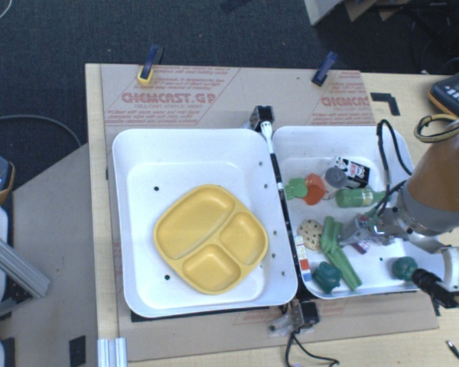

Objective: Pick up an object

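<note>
The right bin [291, 147] holds several small objects. Among them are a green bottle [356, 198], an orange piece [314, 190] beside a green leafy piece [294, 189], and a black-and-white item [354, 171]. There are also a speckled tan disc [310, 234], a long green object [340, 257], a dark teal lump [326, 277] and a teal ball [404, 267]. My gripper [362, 231] is low in this bin, just right of the long green object's upper end and below the green bottle. The arm's body hides what lies under it.
The left bin [130, 159] holds a yellow divided plate [209, 238]. A black clamp [262, 117] sits between the bins at the back, and another one [302, 314] at the front. Cables [382, 140] loop over the right bin's far corner.
</note>
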Controlling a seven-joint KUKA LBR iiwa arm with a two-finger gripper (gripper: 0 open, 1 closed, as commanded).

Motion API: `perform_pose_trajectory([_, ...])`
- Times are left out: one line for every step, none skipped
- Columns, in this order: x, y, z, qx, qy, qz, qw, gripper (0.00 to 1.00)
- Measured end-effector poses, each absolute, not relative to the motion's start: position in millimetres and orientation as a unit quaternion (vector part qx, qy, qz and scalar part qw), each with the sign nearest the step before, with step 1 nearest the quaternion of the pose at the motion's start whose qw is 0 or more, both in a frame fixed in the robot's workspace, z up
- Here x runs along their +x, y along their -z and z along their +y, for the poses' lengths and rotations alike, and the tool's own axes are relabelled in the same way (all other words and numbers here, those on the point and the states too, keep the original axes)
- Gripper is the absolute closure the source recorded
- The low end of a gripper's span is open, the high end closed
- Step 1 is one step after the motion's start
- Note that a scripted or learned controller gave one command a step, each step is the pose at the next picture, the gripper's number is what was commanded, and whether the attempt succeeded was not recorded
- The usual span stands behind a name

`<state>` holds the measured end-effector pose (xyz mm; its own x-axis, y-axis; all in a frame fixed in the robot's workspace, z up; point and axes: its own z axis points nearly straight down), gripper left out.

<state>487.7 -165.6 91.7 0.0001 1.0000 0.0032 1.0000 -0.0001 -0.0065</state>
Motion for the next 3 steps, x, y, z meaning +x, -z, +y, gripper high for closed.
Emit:
perform_pose_trajectory([487.3,-84,-165,-0.707,-0.0005,-0.707,0.002,0.0])
perform_pose_trajectory([487.8,-95,-166,-0.708,0.0001,-0.706,0.0,1.0])
perform_pose_trajectory([489.9,-137,-164,-0.707,0.0008,-0.707,-0.003,1.0])
